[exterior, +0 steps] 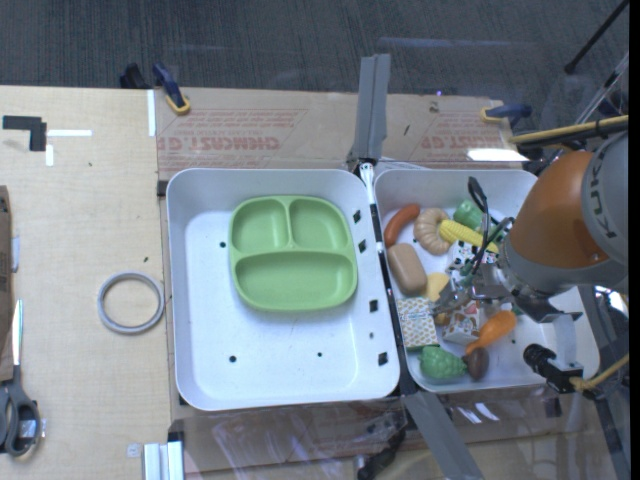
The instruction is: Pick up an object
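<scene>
- gripper [463, 298] low in the right bin [520, 183] among toy food (by a carrot [491, 329]); finger state: cannot tell
- green plate [293, 252] in left bin [200, 298]

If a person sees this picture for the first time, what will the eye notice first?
First is the green divided plate, lying alone in the left bin. Next is the arm's orange band at the right, above the right bin, where small toy foods lie crowded: a carrot, a corn cob, a sausage.
</scene>
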Available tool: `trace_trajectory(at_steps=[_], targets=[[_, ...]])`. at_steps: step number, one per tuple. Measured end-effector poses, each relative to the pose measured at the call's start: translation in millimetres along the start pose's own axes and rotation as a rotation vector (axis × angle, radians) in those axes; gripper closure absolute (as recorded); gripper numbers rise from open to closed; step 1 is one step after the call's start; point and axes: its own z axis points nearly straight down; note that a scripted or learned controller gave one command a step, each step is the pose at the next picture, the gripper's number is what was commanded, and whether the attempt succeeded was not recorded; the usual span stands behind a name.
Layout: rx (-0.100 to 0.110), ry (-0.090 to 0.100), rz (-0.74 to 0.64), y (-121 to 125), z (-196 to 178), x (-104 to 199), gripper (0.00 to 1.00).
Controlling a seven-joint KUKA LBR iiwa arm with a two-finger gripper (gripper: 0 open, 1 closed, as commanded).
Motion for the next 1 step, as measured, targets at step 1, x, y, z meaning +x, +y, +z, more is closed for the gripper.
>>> trace_trajectory(at_steps=[1], targets=[[-0.001,0.001,0.003,0.6,-9.3,-0.6,1.0]])
